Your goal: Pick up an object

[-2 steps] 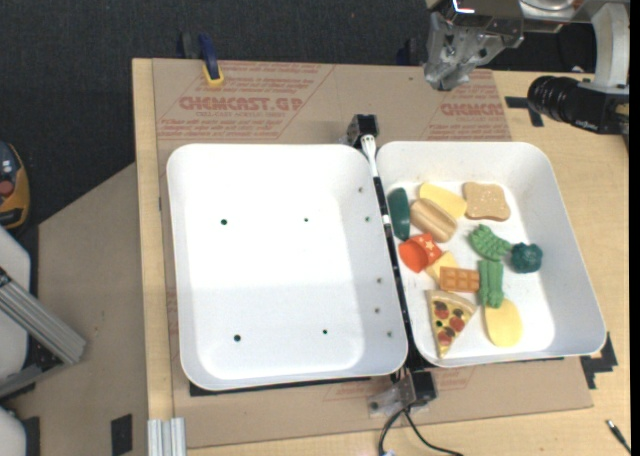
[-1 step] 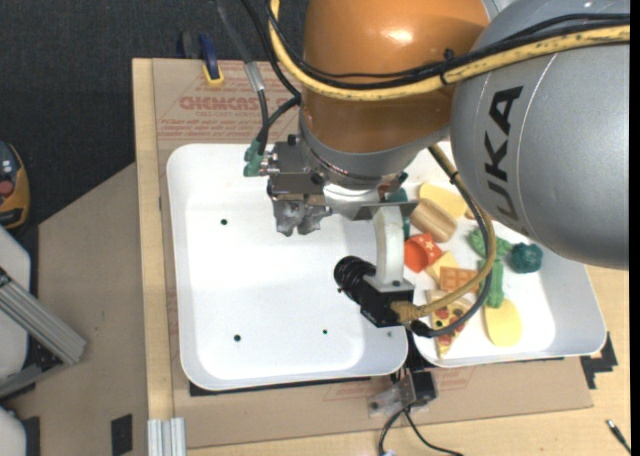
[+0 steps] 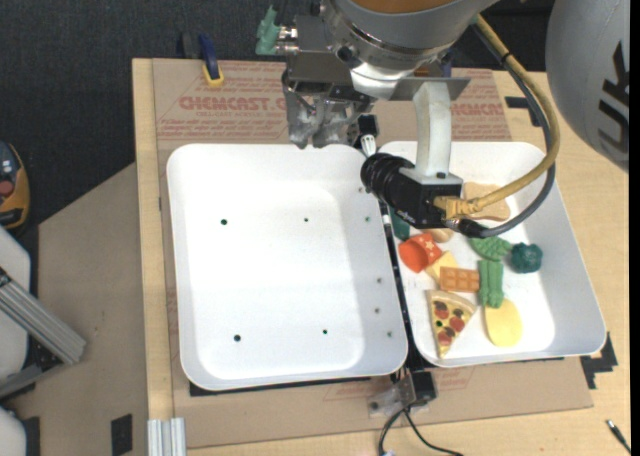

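Fingers [image 3: 320, 130] slightly parted, holding nothing, at 1 o'clock over the left white bin's [image 3: 200, 169] rim. Nearest pick: flat plastic toy pizza slice [image 3: 452, 319], 7 o'clock in the right white bin [image 3: 570, 289]. Probably light, stiff, slick; pinch across its edges.

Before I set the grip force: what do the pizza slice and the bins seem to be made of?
The pizza slice looks like moulded toy plastic: flat painted colours, a slight sheen, clean edges. The bins, left bin and right bin, look like thin, smooth white plastic, with rounded formed corners and soft glare. Neither can be confirmed by sight alone.
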### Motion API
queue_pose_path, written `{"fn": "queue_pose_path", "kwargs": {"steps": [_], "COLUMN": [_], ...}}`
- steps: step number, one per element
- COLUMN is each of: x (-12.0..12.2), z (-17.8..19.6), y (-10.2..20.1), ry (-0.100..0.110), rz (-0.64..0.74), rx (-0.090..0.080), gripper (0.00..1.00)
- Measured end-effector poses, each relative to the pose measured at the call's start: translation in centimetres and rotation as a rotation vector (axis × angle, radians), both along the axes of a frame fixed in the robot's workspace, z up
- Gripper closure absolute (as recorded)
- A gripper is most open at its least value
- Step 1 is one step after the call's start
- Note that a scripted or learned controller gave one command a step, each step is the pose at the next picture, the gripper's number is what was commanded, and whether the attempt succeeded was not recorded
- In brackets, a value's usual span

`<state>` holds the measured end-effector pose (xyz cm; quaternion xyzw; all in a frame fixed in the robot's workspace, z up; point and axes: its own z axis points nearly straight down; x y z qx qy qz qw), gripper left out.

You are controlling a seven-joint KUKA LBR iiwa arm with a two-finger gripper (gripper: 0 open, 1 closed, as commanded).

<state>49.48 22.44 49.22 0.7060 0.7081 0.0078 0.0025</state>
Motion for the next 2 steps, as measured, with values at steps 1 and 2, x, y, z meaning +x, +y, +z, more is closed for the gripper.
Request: {"fn": "queue_pose_path", "kwargs": {"steps": [1, 2], "x": [0.0, -1.6], "z": [-14.2, -11.1], "y": [0.0, -0.5], "ry": [0.029, 0.011], "rz": [-0.004, -0.002], "rx": [-0.014, -0.005], "gripper": [1.00, 1.00]}}
